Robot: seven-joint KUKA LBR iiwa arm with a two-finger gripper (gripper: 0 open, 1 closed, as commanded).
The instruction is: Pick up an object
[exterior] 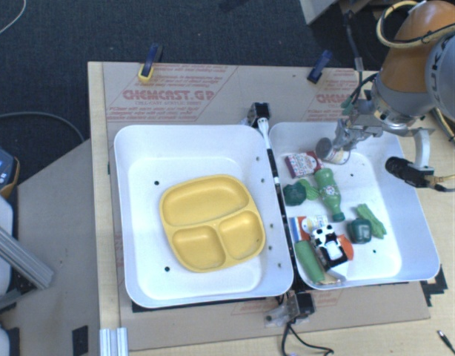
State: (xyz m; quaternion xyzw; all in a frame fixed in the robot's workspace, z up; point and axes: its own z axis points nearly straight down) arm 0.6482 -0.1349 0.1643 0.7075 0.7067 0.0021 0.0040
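Observation:
My gripper (337, 145) hangs over the far part of the right bin (405, 199), just right of a red and white packet (301, 163). Below it lie a green bottle (329, 191) and a dark green lump (294, 193). Nearer the front are a green strip (371, 218), a dark green block (359, 231), a black and white toy animal (328, 245) and a green cucumber-like piece (309, 261). A small grey shape at the gripper's tip is too unclear to name.
The left bin (138, 162) holds a yellow divided plate (211, 221). A black ridge (272, 176) marks where the two bins meet. The arm's orange band (416, 43) and a black cable fitting (409, 170) overhang the right bin's far right corner.

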